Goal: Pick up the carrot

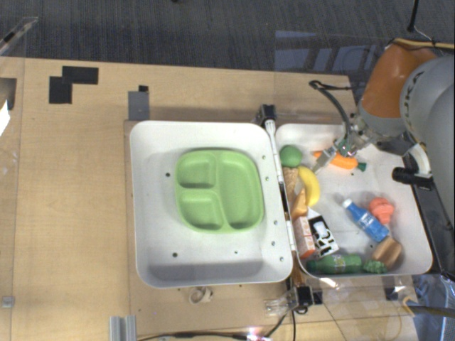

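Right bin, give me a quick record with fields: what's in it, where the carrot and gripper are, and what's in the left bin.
carrot: top of the right bin, lying flat
gripper: right at the carrot; grasp cannot be judged
near carrot: green ball, banana
lower right bin: blue bottle, cucumber
left bin: green tray with three compartments
carrot lifted: not evident

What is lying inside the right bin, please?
The right bin holds a carrot beneath the gripper, a green ball, a banana, a blue bottle and a cucumber. The gripper covers part of the carrot.
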`<state>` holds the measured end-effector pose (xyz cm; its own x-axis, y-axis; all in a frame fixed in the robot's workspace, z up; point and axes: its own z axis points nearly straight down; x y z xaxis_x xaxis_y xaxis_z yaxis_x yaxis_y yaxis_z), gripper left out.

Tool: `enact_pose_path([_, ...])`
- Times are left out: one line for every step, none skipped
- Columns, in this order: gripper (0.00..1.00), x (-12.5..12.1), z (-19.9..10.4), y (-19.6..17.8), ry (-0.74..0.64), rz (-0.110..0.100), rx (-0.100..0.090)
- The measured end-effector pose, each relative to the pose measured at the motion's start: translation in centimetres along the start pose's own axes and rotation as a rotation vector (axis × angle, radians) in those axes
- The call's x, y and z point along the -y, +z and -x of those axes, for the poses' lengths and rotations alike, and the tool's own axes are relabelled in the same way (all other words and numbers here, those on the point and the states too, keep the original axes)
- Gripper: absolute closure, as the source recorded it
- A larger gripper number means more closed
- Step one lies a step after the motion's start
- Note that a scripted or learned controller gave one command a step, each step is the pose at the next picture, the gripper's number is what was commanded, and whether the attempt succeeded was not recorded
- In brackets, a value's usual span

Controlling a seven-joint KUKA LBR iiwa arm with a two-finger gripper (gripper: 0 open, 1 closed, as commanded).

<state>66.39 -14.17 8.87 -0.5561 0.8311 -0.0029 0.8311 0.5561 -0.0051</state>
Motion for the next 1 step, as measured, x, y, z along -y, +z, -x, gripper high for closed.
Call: enact_pose_path([1.00, -0.51, 0.15, -1.43, -0.008, 0.015, 0.014])
